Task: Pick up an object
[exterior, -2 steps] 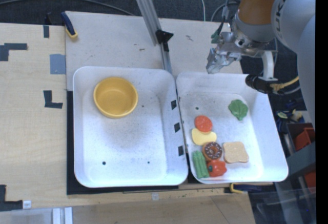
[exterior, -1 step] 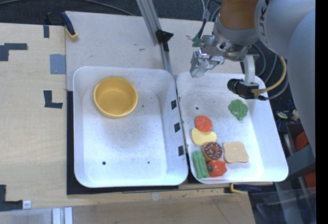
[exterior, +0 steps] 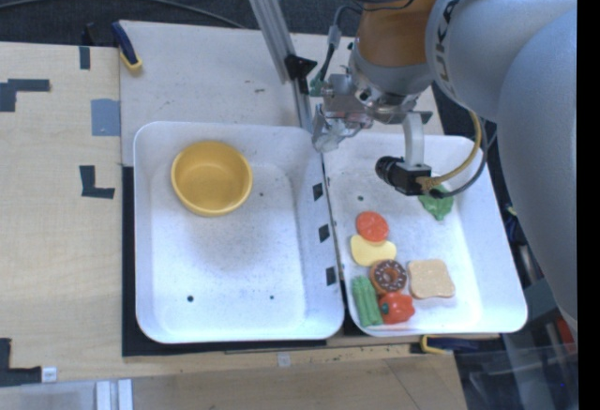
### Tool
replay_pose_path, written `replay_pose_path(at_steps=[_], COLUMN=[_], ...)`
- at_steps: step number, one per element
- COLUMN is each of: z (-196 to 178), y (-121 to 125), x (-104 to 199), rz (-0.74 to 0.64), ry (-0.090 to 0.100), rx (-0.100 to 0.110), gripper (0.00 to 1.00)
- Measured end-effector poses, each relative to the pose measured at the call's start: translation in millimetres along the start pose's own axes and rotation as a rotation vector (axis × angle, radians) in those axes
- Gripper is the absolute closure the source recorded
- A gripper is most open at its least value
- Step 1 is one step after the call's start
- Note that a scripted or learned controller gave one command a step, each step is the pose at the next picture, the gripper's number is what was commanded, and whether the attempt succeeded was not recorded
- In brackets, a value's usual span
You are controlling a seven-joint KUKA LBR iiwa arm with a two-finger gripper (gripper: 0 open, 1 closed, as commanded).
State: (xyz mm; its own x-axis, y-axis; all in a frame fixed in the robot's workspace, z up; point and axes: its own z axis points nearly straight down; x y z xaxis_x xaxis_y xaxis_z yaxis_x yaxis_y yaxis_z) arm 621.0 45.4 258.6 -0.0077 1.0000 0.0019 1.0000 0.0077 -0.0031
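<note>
The hand [exterior: 326, 134] hangs over the far end of the seam where the left bin [exterior: 150, 239] meets the right bin [exterior: 473, 175], and from up here I cannot tell whether it's released or clenched. The pickings lie well apart from it, toward the right bin's near edge: red slice [exterior: 372, 226], yellow piece [exterior: 371, 251], doughnut [exterior: 388, 276], toast [exterior: 431, 279] and green pod [exterior: 366, 299], all bunched together. The yellow bowl [exterior: 211, 176] sits in the left bin.
</note>
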Motion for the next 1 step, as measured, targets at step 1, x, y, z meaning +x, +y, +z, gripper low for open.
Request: replay_pose_path(at_steps=[1], z=[20.1], y=[-11.0], x=[45.9], rz=[0.002], ry=[-0.001], rx=[0.002], gripper=[1.00])
